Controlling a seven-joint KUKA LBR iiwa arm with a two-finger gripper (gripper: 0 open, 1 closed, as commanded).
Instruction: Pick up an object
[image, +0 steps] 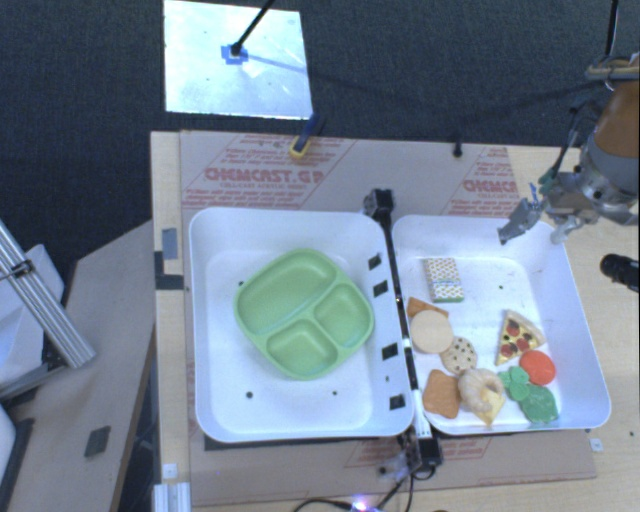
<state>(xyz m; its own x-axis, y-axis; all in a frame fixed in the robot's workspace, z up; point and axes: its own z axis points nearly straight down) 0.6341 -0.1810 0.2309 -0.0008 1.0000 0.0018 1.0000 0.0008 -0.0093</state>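
The bench (250, 170) carries two white bins; the left bin (215, 400) holds a green divided plate (303, 313), the right bin (575, 330) the toy food. The gripper (540, 215) hangs over that bin's far right rim, fingers apart and holding nothing. The nearest piece, a wafer (443, 279), lies to its near left with bare floor around it.

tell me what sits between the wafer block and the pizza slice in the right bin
Bare white bin floor lies between the wafer block and the pizza slice in the camera view.
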